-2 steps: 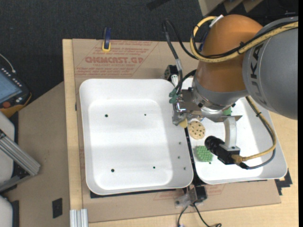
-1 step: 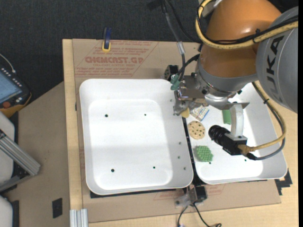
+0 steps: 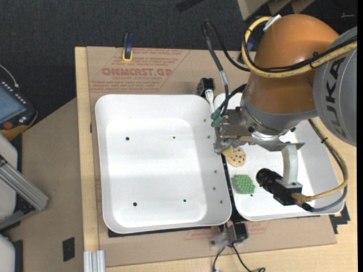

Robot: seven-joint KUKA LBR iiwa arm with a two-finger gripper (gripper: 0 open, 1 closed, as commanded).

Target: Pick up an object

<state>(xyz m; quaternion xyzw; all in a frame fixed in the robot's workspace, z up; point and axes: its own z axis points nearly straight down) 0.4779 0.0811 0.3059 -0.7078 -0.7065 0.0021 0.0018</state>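
Observation:
A round tan disc with dark dots (image 3: 237, 158) lies in the right bin (image 3: 317, 205), close to its left wall. A small green bumpy piece (image 3: 244, 184) rests just below it in the same bin. My gripper (image 3: 226, 145) hangs low over the right bin's left edge, right above and touching the upper left of the tan disc as seen from here. The orange and grey wrist hides the gripper's upper part and much of the bin behind it.
The left white bin (image 3: 105, 169) sits beside the right one, with their walls meeting under the gripper. A black cylindrical part (image 3: 278, 187) on the arm hangs over the right bin's lower half. Cables loop above the wrist.

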